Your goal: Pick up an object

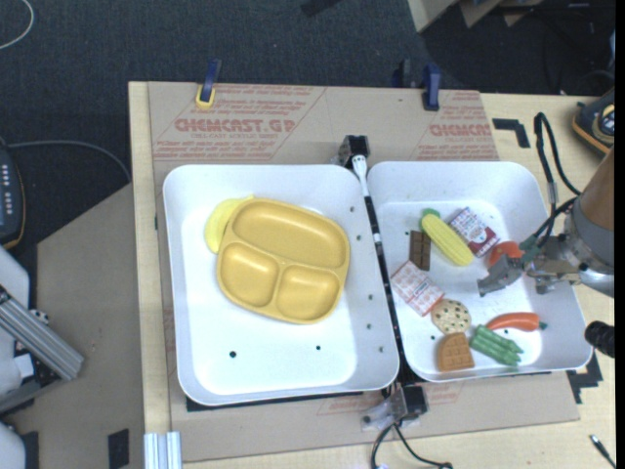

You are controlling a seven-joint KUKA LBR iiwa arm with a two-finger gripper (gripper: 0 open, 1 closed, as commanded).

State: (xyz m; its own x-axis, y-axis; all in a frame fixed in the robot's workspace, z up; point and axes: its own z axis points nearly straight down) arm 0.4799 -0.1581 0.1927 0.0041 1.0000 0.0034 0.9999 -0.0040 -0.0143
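Small plastic toy foods are the things up for picking, and you find them all in the right-hand shallow white bin (391, 179): a yellow corn cob (446, 239) lies near the middle top, with a dark brown chocolate bar (420, 250) just to its left and a red-and-white wrapped packet (472, 228) just to its right. Below these you see a pink-and-white checked packet (416, 288), a round speckled cookie (450, 315), a brown toast-like piece (454, 353), a green pea pod (495, 346) and an orange-red chili pepper (512, 321). A small red piece (504, 252) lies close beside the hand. Your hand (495, 282) reaches in from the right edge and sits low over the right part of that bin, between the red piece and the chili pepper; its dark fingers point left, but you cannot tell from this angle whether they are parted or closed, and nothing shows plainly between them. In the left-hand white bin (186, 262) a yellow three-compartment plastic tray (283, 259) rests partly on top of a flat yellow plate (219, 224). Both bins sit on a cardboard-covered tabletop (293, 115).
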